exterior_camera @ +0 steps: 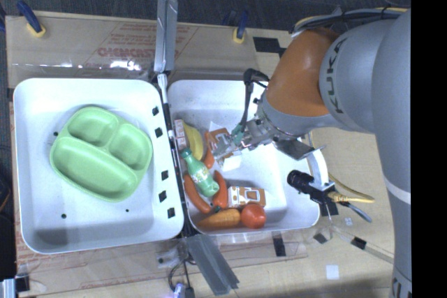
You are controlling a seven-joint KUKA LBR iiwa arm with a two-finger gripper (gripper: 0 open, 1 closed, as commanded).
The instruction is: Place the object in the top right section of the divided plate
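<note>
The green divided plate (102, 160) lies in the left bin (42, 220), with two small sections along its far side and one long section at the near side. My gripper (225, 144) is down in the right bin (297, 216), at the far end of a pile of toy food. It hovers by an orange carton (217, 135) and a yellow banana (196, 144). A green bottle (201, 176) lies just in front of it. Whether anything is held between its parts is not visible.
More toy food fills the near left part of the right bin: a red tomato (254, 216), a second orange carton (246, 196), an orange roll (219, 220), a sausage (195, 195). The bins' shared wall (166, 150) runs between gripper and plate.
</note>
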